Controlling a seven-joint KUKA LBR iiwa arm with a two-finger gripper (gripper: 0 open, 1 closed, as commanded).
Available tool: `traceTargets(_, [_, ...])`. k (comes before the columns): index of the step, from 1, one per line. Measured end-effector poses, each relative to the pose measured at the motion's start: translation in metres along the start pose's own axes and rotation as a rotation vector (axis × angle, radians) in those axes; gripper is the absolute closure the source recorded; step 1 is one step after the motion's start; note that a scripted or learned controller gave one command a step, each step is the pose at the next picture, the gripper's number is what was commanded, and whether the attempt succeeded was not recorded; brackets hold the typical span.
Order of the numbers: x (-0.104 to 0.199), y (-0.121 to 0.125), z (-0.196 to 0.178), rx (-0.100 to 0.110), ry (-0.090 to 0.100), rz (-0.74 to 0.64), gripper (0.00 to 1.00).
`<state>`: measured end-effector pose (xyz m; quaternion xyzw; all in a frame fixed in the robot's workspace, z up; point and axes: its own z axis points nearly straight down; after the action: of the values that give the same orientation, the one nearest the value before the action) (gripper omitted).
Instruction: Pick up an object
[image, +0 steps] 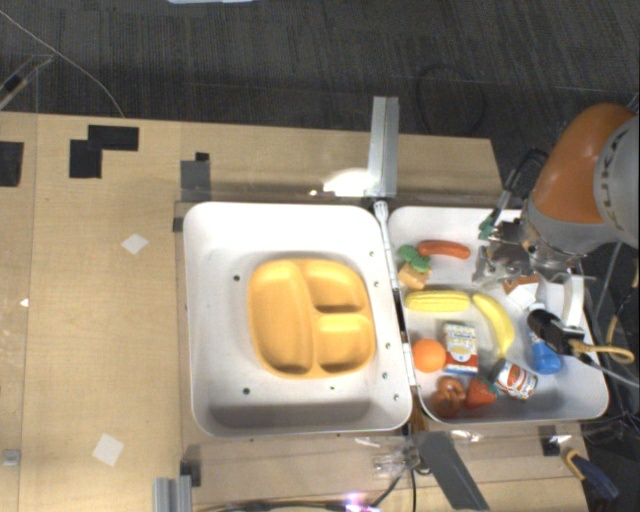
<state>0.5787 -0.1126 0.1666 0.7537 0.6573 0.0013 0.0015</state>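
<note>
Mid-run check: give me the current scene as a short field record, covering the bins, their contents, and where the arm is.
left bin: holds a yellow divided tray
right bin: holds toy food
items in right bin: sausage, corn cob, banana, orange, small carton, strawberry, small can, blue object
arm: over the right bin's upper right corner
gripper: just right of the sausage, above the banana; nothing seen between its fingers
grasp state: cannot tell
</note>
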Motion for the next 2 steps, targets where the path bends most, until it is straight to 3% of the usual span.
traceTargets(1, [-0.0613,-0.0836,0.0739,-0.002,-0.002,-0.058,1.0])
traceTargets(2, [-0.0595,-0.0838,0.0753,0.0,0.0,-0.06,0.0])
